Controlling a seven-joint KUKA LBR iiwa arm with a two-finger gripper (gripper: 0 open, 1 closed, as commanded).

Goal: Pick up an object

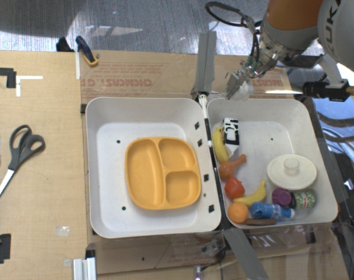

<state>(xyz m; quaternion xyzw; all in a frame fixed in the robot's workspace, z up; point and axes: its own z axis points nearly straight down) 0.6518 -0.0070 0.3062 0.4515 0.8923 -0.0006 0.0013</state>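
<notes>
The right bin (308, 124) holds several objects. A yellow banana (219, 144) and a black-and-white box (230, 130) lie along its left wall. Below them are an orange toy drumstick (232, 165), a red piece (234, 187), a small banana (253, 195), an orange (238, 213) and a blue bottle (267, 210). A round white lid (291, 171) sits at the right, with a purple can (281, 198) and a green can (305, 199) below it. My gripper (237, 87) hangs above the bin's far left edge, apart from all of them, with nothing seen in it.
The left bin (101, 156) holds a yellow divided plate (163, 172). Scissors (18, 154) lie on the bench at far left. A blue-and-yellow clamp (85, 50) sits at the back. A grey post (205, 63) rises between the bins.
</notes>
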